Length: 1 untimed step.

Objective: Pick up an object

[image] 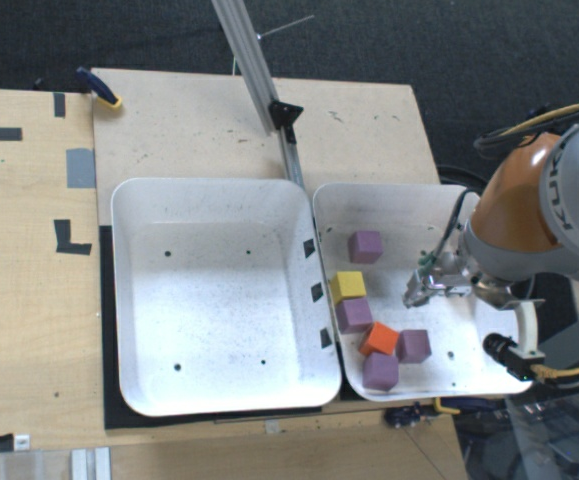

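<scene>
The hand [421, 290] hangs low inside the right bin [405, 200], over bare white floor to the right of the blocks, and from where I stand I can't tell whether it is spread or closed; nothing sits in it that I can make out. All the pickable things are to its left. Relative to the yellow cube [348, 286]: one purple cube [366, 246] sits apart, up and to the right; a second purple cube [354, 315] is pressed against its lower side; the orange cube [379, 340] lies just below that one, with a third purple cube [414, 345] beside it to the right and a fourth [380, 371] below it, near the bin's front wall. The left bin [129, 268] has no blocks. I'd say the trouble is the crowding: going for anything in that lower cluster, a finger could land on a neighbour and shove the pile instead of closing round one block. Closing where it is now would likely catch only air. The lone upper purple cube looks the safest target.
</scene>
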Each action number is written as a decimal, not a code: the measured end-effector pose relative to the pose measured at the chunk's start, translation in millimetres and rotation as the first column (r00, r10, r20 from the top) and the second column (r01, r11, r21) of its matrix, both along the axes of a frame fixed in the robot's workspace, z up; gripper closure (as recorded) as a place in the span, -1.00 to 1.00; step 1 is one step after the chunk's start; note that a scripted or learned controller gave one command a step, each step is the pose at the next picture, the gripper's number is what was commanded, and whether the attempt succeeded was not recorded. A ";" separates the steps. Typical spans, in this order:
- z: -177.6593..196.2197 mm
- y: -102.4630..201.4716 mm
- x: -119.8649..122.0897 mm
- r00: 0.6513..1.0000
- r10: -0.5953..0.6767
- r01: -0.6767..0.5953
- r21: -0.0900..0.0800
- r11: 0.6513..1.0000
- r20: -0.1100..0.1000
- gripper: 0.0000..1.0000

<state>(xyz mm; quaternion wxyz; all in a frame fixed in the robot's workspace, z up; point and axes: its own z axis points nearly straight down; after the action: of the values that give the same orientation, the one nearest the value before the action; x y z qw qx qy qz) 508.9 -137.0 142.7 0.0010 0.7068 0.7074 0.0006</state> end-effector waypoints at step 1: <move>62.9 -2.7 1.5 1.000 0.001 -0.001 -0.001 1.000 0.003 1.00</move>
<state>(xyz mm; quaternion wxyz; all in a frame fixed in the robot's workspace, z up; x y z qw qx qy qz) 510.4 -139.7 205.6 0.0026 0.7066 0.7076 0.0013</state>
